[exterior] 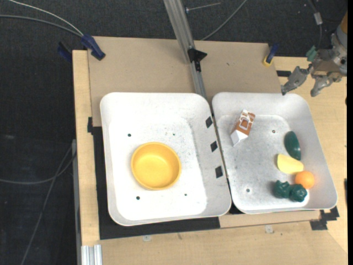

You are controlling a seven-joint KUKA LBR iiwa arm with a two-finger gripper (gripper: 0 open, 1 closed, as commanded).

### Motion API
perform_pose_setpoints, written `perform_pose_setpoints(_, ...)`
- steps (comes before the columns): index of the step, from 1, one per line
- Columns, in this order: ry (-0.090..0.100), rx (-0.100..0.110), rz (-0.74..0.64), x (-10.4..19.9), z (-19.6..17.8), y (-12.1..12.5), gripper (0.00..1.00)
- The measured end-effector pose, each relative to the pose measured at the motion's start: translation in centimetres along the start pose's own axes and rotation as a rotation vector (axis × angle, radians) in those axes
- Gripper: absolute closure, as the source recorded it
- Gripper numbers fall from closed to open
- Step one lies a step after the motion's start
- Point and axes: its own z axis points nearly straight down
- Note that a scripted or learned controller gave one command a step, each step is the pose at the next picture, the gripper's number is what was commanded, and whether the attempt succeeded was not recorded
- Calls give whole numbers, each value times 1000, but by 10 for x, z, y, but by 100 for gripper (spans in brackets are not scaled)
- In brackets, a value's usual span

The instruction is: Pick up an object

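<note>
Jaws stand spread apart with nothing between them; the gripper (306,84) hovers just beyond the far right corner of the right bin (259,101), above the bench rather than any object. Inside that bin, a small orange-and-white carton (242,127) lies nearest the far wall, while a green piece (292,142), a yellow piece (288,163), an orange ball (304,179) and a dark green lump (289,191) cluster along its right side. Nothing is picked yet; the whole approach, descent and grasp seem left to do.
</note>
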Motion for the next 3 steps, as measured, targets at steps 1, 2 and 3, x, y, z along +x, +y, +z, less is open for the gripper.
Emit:
perform_pose_setpoints(1, 0, 4, 1, -2, 42, 4, 0)
perform_pose_setpoints(2, 0, 6, 0, -5, 87, 10, 0)
perform_pose_setpoints(3, 0, 5, -1, -11, 135, 17, 0)
